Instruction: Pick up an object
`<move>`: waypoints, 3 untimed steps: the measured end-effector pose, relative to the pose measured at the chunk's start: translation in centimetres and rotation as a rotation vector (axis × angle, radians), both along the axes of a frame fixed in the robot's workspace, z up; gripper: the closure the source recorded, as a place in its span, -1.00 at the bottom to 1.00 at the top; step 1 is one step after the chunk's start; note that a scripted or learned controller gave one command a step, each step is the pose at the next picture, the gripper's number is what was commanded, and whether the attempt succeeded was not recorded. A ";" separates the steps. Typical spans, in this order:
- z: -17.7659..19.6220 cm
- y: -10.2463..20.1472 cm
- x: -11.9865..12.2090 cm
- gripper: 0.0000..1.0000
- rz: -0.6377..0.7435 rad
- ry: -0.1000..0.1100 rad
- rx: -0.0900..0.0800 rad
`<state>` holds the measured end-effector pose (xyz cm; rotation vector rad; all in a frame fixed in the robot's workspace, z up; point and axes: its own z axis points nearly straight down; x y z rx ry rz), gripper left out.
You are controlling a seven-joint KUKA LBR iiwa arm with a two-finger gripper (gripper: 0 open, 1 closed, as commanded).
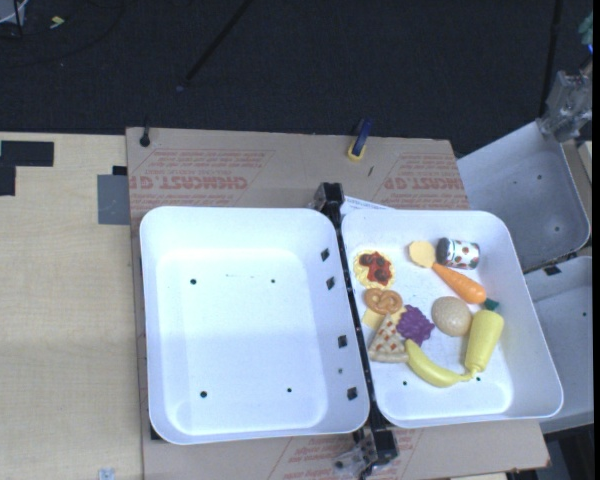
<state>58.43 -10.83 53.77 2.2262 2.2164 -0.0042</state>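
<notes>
even bright overhead light, white bins (235,230) near glare, faint shadows, dark background, slightly soft low-resolution focus.

two white bins sit side by side on a cardboard sheet (280,168). the left bin (238,323) has a bare floor. in the right bin (450,313) lie toy foods: a carrot (458,283), a banana (430,366), a corn cob (483,338), purple grapes (415,322), a pretzel (383,299), a pizza slice (388,342) and a potato (450,315).
</notes>
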 end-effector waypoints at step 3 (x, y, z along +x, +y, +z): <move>-0.1 -10.3 6.2 1.00 0.009 0.001 0.002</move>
